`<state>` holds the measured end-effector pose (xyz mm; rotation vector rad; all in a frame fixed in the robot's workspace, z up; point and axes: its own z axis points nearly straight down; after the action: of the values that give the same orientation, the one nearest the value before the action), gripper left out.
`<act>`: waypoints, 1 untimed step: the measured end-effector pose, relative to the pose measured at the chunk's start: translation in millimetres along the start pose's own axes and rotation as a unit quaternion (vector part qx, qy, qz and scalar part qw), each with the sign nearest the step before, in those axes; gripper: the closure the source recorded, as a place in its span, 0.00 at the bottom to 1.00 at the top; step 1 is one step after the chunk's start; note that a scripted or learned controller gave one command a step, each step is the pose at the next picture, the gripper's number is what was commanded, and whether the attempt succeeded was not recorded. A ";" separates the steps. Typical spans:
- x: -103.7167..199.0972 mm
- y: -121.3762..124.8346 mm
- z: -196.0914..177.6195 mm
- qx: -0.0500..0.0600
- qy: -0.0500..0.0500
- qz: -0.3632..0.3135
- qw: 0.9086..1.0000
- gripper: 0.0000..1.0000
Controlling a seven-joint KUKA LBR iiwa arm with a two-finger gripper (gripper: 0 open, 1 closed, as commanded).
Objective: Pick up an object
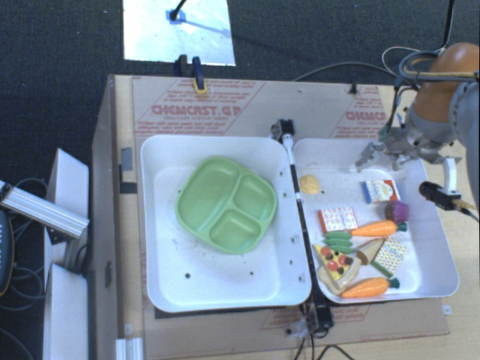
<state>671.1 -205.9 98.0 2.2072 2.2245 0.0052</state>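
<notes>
Reaching in from the right, the arm (442, 103) hung over the far right corner of the right bin (442, 265), its gripper (379, 154) low above the bin's bare back floor. Its fingers looked spread a little way apart, with nothing between them. Just in front of the gripper lay a small blue and white carton (379, 190), and to the left, near the divider, a round yellowish piece (309, 184). Nearer the front of the same bin lay a red and white box (337, 219), two carrots (373, 229) (368, 288), a purple piece (398, 212), a pizza slice (336, 264) and a patterned packet (390, 254), crowded together. A green divided plate (227, 205) sat tilted in the left bin (169, 276).
</notes>
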 end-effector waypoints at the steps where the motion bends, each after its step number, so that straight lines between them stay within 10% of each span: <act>1: -0.5 1.3 -11.7 -0.002 -0.001 -0.001 1.000 1.00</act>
<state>672.3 -206.4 109.7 2.2023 2.2237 0.0086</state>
